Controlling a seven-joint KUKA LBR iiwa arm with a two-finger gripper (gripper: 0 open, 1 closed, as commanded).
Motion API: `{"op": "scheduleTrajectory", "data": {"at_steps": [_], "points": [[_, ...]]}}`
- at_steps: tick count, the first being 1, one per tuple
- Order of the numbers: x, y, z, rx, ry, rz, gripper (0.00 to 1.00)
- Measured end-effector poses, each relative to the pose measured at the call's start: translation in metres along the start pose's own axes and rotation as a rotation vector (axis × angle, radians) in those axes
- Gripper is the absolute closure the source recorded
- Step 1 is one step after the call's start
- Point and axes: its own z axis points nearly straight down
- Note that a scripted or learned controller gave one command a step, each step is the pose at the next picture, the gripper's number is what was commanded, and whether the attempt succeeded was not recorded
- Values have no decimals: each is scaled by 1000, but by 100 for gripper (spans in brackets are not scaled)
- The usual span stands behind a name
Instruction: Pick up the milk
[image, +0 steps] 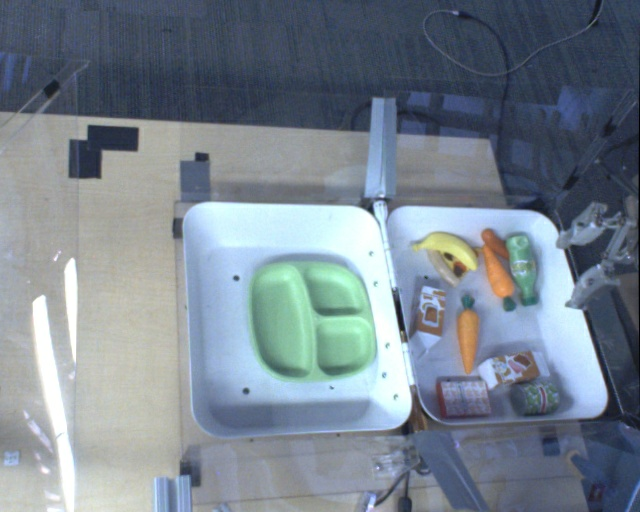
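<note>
Two shallow white bins sit side by side on the pale wooden worktop (110, 330), and the right bin (585, 345) holds all the loose goods. The milk looks to be the small white-and-brown carton (431, 311) lying near that bin's 9 o'clock edge, just beside the divider; a second white-and-brown carton (513, 368) lies toward 5 o'clock, so which of the two is the milk is a judgement, not a certainty. Around them lie a yellow banana (447, 252) at 11 o'clock, two orange carrots — one (496, 264) near 12 o'clock, one (467, 338) at the centre — a green plastic bottle (521, 268) at 1 o'clock, a red-labelled box (464, 397) at 6 o'clock and a green-labelled can (538, 398) beside it. The left bin (215, 385) carries a green three-compartment tray (312, 318). The metal claw (598, 255) hangs at the right bin's 3 o'clock rim, well apart from the carton, its fingers seemingly spread and clamped on nothing. Such a carton is probably light, with thin walls that dent under a hard squeeze and smooth printed faces that could slip; taking it across its two narrower sides, near the middle, seems safest, though the divider wall crowds its 9 o'clock side.
</note>
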Motion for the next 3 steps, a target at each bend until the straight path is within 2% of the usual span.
{"op": "scheduleTrajectory", "data": {"at_steps": [1,2,3], "points": [[0,10,164,-1,1,-164,0],[-40,7,49,-1,-1,-227,0],[0,45,168,-3,4,-326,0]]}}
